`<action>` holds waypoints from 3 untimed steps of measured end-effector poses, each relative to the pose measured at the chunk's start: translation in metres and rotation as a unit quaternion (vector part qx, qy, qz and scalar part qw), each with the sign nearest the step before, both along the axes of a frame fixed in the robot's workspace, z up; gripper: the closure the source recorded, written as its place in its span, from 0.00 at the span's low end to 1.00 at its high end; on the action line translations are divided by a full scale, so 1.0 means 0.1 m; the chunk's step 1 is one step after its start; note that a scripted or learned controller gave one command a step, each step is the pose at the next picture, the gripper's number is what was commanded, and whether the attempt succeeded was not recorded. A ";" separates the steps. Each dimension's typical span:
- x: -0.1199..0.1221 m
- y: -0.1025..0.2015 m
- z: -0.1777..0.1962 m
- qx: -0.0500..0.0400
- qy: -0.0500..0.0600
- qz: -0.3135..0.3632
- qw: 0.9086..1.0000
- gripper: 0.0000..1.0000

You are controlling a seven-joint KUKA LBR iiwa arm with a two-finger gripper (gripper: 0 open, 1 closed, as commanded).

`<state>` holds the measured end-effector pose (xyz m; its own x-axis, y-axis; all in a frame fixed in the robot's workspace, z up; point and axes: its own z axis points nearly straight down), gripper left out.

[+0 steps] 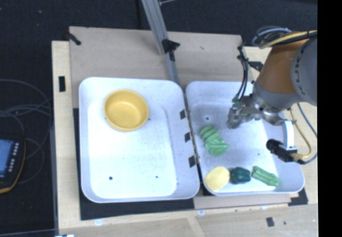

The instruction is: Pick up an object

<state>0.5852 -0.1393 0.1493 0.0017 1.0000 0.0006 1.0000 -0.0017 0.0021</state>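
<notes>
Two shallow white bins sit side by side on the pale wooden bench point(214, 51), with the grey arm's tool point(235, 117) low over the right bin point(206, 97).

Inside the right bin, a ridged light-green plastic vegetable point(214, 140) lies left of centre, just below and to the left of the tool and apart from it. Along the bin's near edge rest a round pale-yellow lemon-like piece point(217, 177), a small dark-green lump point(240, 175) touching it, and a bright green elongated piece point(265, 176) near the right corner. The left bin point(133, 171) carries a round yellow plastic bowl point(126, 110), upright, in its far left part. Whether the tool is spread or pressed together cannot be told, as its tips are too dark and small; nothing shows between them.
</notes>
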 end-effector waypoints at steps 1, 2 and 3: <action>0.07 0.01 0.61 -0.001 -0.002 0.001 1.000 1.00; -0.01 -0.03 1.18 -0.001 -0.002 0.001 1.000 1.00; -0.01 -0.04 1.48 0.000 -0.001 0.001 1.000 1.00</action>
<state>0.5844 -0.1428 0.2978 0.0000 1.0000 -0.0002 1.0000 0.0000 0.0034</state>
